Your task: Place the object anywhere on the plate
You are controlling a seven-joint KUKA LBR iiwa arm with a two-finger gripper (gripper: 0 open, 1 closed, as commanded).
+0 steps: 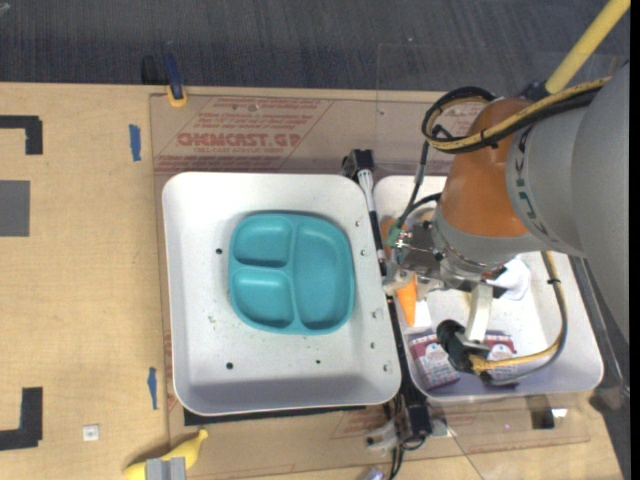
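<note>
A teal plate (293,272) with three compartments lies in the middle of the left white bin (200,368). My gripper (452,293) hangs low over the right bin (580,353), under the arm's orange band, which hides most of it. An orange object (405,295) pokes out at the gripper's left side, near the wall between the bins. Whether the gripper touches it I cannot tell. Nothing lies on the plate.
The right bin also holds a dark red and white packet (434,359), another packet (500,347) and a white item (516,282). A black and yellow cable (520,360) loops over them. A yellow clamp (170,458) sits at the bench's front edge.
</note>
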